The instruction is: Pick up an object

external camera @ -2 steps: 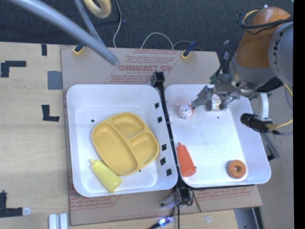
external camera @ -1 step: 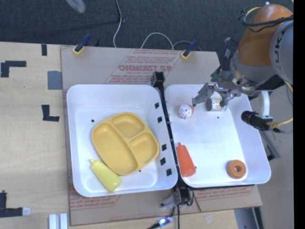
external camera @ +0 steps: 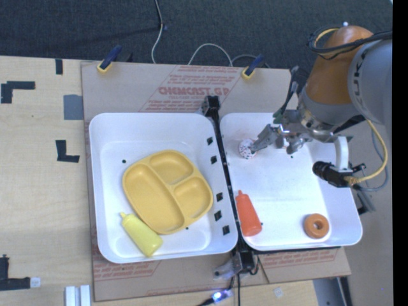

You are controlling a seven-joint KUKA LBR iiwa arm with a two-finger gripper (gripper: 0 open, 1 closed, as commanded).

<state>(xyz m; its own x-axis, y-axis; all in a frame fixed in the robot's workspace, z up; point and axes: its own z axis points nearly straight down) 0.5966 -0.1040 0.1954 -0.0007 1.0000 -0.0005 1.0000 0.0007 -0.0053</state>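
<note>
My gripper (external camera: pixel 276 144) hangs over the far part of the right bin (external camera: pixel 287 190), open, with nothing between its fingers. Its left fingertip (external camera: pixel 258 145) is right beside a small white speckled ball (external camera: pixel 246 149) on the bin floor. An orange-red bottle (external camera: pixel 248 213) lies along the right bin's left wall near the front. A brown donut (external camera: pixel 316 225) sits at the right bin's front right corner.
The left bin (external camera: pixel 102 171) holds a yellow divided plate (external camera: pixel 169 190) and a yellow squeeze bottle (external camera: pixel 141 233) at its front left. A black divider (external camera: pixel 220 171) runs between the bins. The arm's black cable fitting (external camera: pixel 331 173) overhangs the right bin's right side.
</note>
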